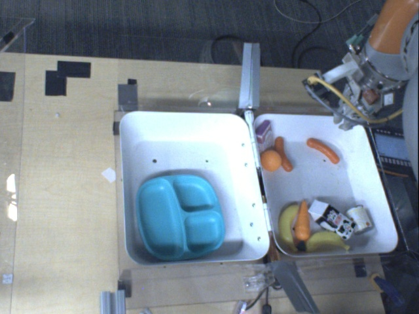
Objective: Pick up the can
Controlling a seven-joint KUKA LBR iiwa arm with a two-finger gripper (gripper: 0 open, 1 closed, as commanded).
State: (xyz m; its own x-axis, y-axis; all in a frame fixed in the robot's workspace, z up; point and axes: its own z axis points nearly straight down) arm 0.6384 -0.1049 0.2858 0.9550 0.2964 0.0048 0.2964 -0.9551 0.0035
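Observation:
A small purple and silver object (264, 131) that looks like the can lies in the far left corner of the right bin (380, 195), against the divider wall. My gripper (345, 115) hangs over the far rim of that bin, toward its right corner, well to the right of the purple object and apart from it. Yellow cabling loops around the wrist. Nothing shows in the gripper.
An orange (270, 161) and a carrot (283, 154) lie just in front of the can, with a sausage (323, 150) further right. At the near edge lie bananas (326, 242), another carrot (302, 220), a printed box (334, 219) and a white cup (359, 218). The left bin (183, 133) holds a blue divided tray (179, 216).

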